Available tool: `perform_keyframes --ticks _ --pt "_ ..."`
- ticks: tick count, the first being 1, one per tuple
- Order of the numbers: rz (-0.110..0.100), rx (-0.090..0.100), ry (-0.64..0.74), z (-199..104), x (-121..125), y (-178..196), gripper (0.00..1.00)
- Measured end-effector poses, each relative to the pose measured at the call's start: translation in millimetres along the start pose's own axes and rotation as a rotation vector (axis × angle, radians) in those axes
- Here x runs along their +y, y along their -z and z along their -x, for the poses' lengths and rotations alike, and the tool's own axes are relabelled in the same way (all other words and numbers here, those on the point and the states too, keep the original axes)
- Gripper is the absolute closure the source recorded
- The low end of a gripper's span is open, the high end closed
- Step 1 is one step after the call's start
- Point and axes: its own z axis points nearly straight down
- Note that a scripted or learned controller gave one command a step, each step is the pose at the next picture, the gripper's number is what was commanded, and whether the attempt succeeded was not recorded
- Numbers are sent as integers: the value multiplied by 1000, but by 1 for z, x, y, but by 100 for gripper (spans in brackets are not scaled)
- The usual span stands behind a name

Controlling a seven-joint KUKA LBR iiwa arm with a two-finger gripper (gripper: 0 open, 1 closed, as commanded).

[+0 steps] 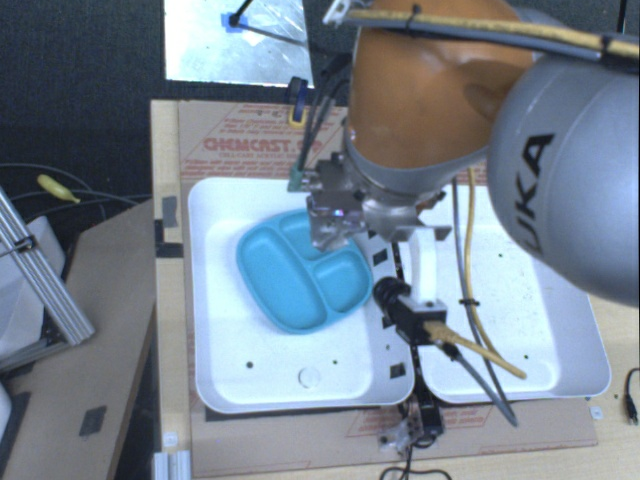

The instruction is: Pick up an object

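My gripper point(330, 230) hangs over the upper right rim of the blue divided plate point(300, 280) in the left bin point(215, 268); its grip is apparently undeterminable, the plate extending down-left.

- divided tray point(298, 283) lies in left bin point(215, 368)
- gripper point(330, 230) over tray's right rear edge
- right bin point(560, 363) just beside left bin
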Motion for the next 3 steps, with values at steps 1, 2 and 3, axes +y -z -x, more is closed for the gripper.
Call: perform_keyframes --ticks 1,2,3 --pt "-2 -3 -17 92 -1 -3 100" --pt "-2 -1 -7 86 -1 -3 0" --pt "2 1 -3 57 -1 35 0"
